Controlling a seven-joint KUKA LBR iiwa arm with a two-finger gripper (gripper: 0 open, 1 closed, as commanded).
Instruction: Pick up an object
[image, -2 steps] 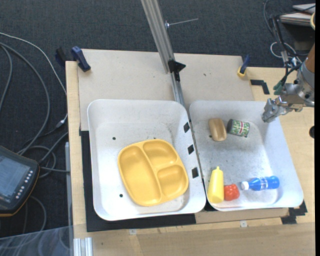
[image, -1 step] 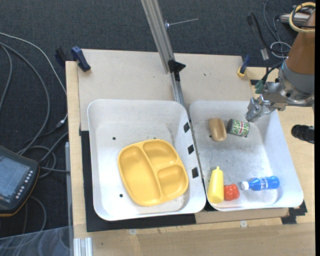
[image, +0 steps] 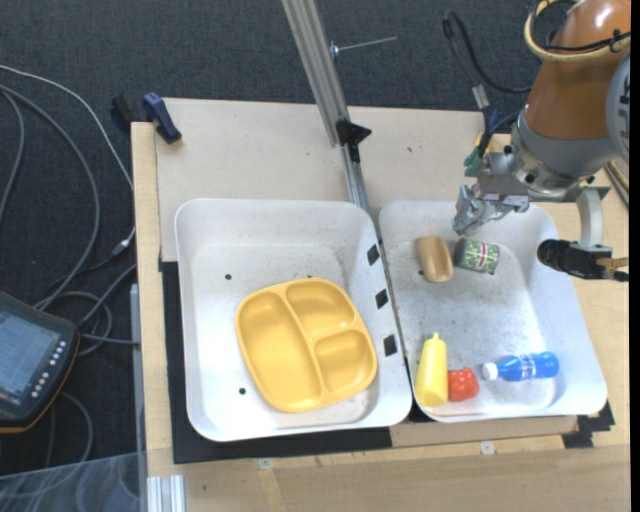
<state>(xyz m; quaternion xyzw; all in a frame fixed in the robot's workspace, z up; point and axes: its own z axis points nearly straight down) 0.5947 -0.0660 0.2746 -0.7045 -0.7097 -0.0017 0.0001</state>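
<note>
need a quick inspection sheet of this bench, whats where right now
surface: bench bearing two white bins, left bin and right bin
job's things: in the right bin, a green can lying beside a tan cylinder; near its front edge a yellow bottle, a small red item and a blue bottle
clutter: yellow divided plate in the left bin; blue clamp at the bench's far left corner
grippers: pincer just above the green can, nothing seen between its fingers
cables: loose cables on the floor at left
surroundings: handheld screen on dark floor; metal pole
</note>
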